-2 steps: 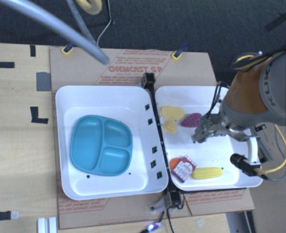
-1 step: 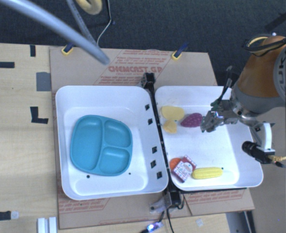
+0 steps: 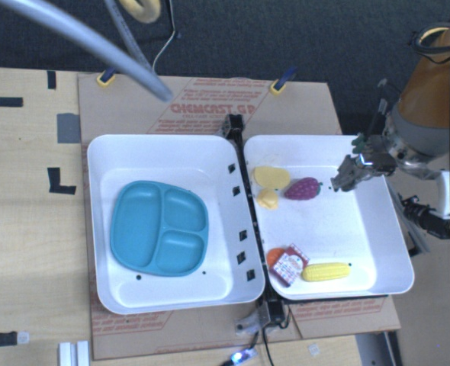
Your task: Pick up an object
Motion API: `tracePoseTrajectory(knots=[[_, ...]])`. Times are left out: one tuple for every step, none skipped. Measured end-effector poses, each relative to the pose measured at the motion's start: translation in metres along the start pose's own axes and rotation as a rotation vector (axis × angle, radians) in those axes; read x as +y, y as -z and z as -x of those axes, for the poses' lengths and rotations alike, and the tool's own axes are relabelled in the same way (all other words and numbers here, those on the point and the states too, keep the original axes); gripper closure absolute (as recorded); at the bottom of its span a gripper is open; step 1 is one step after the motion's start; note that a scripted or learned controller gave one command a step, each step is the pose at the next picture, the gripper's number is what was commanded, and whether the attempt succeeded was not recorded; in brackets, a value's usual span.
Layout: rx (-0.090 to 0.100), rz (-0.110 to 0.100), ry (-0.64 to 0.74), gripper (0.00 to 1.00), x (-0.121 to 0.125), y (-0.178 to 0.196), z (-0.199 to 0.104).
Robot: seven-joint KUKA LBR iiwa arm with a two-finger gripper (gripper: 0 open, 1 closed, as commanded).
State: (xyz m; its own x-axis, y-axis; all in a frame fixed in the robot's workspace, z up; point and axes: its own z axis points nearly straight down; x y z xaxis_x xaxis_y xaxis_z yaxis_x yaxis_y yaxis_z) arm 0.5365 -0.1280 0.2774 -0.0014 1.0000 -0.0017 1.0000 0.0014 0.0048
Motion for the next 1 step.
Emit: tracePoseTrajectory(knots=[[0.003, -0.005, 0.005, 1.00, 0.0152, 0.0008, -0.0485]])
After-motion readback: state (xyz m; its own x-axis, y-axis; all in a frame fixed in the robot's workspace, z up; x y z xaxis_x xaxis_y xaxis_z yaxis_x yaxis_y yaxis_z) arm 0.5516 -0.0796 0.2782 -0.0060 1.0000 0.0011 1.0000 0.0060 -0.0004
